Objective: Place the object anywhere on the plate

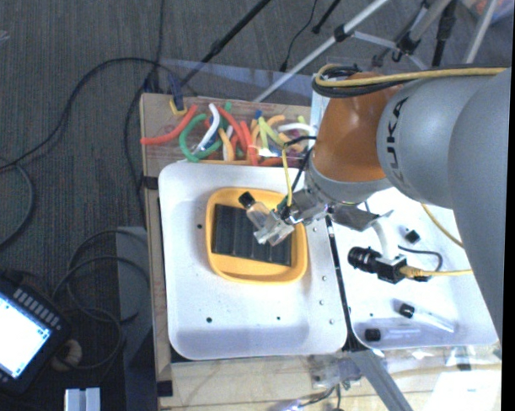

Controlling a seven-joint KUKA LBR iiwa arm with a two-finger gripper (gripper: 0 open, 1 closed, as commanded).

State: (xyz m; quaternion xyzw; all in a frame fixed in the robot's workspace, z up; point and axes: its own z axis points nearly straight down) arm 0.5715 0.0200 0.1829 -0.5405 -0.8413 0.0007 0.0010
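One gripper [272,226] above one yellow rounded-square plastic plate [255,272].
One small black block [247,197] at the plate's far rim; gripper's hold cannot be told.

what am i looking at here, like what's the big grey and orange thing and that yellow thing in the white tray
The big grey machine with the orange band is a robot arm, reaching in from the right of the picture. The one camera sits above the bench and looks down at a slant. Two shallow white bins stand side by side. The left bin holds a yellow squarish plate with a dark ribbed middle, and the arm's gripper hangs over it. The right bin holds small black pieces. Coloured cables lie behind the bins. I cannot tell whether the gripper holds anything.
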